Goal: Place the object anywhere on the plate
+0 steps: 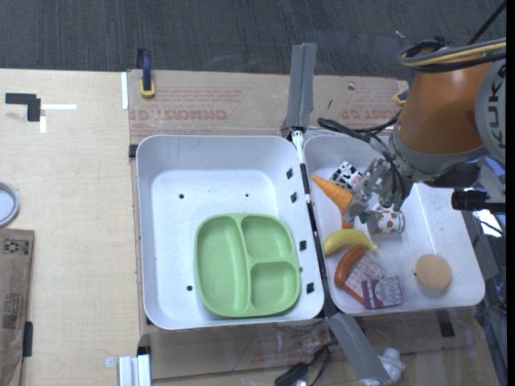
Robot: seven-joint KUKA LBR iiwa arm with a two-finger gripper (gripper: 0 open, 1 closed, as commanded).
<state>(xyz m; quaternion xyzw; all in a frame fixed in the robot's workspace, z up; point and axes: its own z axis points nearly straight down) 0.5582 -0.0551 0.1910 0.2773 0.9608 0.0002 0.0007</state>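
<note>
Two shallow white bins sit side by side on the surface (64, 159), a pale wood-toned top with a brown cardboard sheet (217, 103) behind the bins. Left bin (161, 167): smooth white plastic, small dark holes in the floor; it contains a light green divided plate (245, 264), rounded-square, three compartments, matte plastic look. Right bin (459, 223): cluttered.

Contents of right bin, all close together toward its left half:
- orange carrot-shaped toy (331, 190), tapered, lying near the divider
- black-and-white patterned small item (346, 172) just behind the carrot
- yellow banana (348, 240), curved, smooth
- red-orange sausage-shaped piece (349, 262) just below the banana, touching or nearly so
- red and white printed packet (375, 285), flat, at the front wall
- tan round bun-like object (434, 273), well apart, front right
- small white cup-like item with coloured print (389, 222), right at the gripper tips

Gripper (372, 206) is low in the right bin, between the carrot and the printed cup, above the banana. Fingers are tangled visually with cables and the cup; cannot tell how far apart they are, nor whether anything is held. Nothing rests on the plate; the bin walls lie between the clutter and the plate
</note>
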